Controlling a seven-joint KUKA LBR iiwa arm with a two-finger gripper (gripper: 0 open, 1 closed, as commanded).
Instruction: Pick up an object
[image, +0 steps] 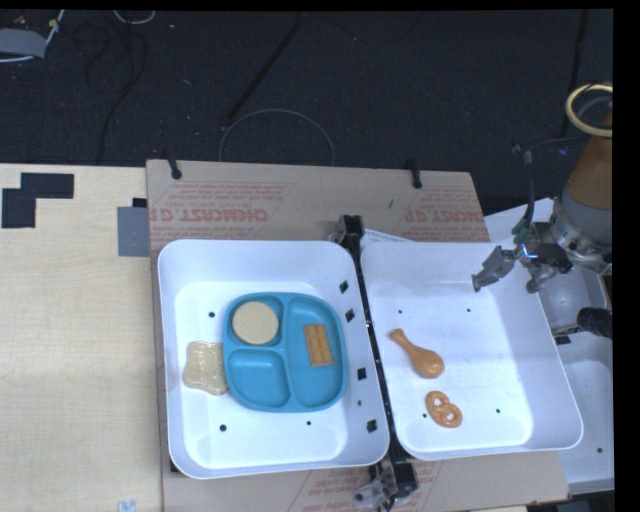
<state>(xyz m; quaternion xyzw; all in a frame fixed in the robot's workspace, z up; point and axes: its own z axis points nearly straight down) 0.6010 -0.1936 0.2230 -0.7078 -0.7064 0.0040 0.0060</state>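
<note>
In the right bin (520, 400) lie an orange-brown drumstick (417, 353) near the middle and a small brown pretzel (443, 410) toward the front. My gripper (512, 276) hangs over that bin's far right corner, above and to the right of the drumstick and well apart from it. Its fingers (488, 274) are spread open with nothing between them. The left bin (190, 280) holds a blue divided tray (270, 385) carrying a round tan cracker (254, 322) and a rectangular brown biscuit (318, 345). A pale slice of bread (206, 367) rests just left of the tray.
A black divider (366, 340) runs between the two bins. Brown cardboard (300, 205) lies under them, with a pale wooden bench top (70, 340) to the left. Dark floor and cables sit behind.
</note>
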